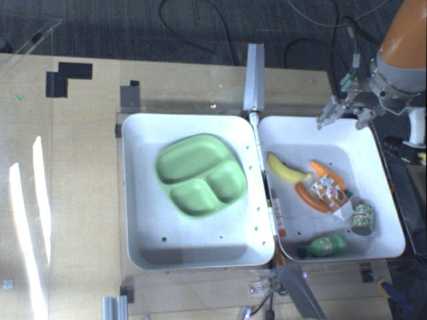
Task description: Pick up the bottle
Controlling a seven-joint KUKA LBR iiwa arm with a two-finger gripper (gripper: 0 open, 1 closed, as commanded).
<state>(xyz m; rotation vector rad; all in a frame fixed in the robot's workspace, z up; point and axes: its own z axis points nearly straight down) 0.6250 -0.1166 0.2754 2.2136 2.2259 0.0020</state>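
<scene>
The bottle [324,247] is small and green with a dark cap. It lies on its side near the front wall of the right bin [373,153]. My gripper [347,117] hangs over the back right corner of that bin, well away from the bottle. Its two fingers are spread apart, open, with nothing between them.
A banana [286,170], an orange sausage-shaped toy [313,197] under a small printed packet [330,189] and a little can [362,219] also lie in the right bin. A green divided plate [201,175] sits in the left bin [140,199]. A metal bar [254,79] stands behind the bins.
</scene>
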